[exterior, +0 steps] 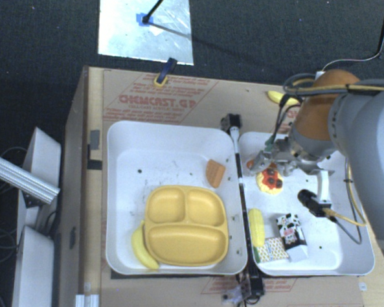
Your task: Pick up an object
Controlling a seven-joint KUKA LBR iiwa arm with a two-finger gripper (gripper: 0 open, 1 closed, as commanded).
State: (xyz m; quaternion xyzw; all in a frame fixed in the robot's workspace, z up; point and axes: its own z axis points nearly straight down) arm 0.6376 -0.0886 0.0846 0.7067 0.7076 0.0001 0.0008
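The hand (pixel 269 162) hangs low in the right white bin (pixel 348 256), its grip state impossible to tell, just above a small yellow-and-red toy (pixel 269 181). Closing off-centre could nudge that rounded toy aside, leaving nothing caught.

The white bins (pixel 180 137) look like smooth, slightly glossy plastic, as does the yellow divided tray (pixel 186 224), on matt brown cardboard (pixel 156 102).

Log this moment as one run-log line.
arm: over right bin | gripper: above yellow-red toy, grasp unclear | left bin: yellow tray, banana, orange piece
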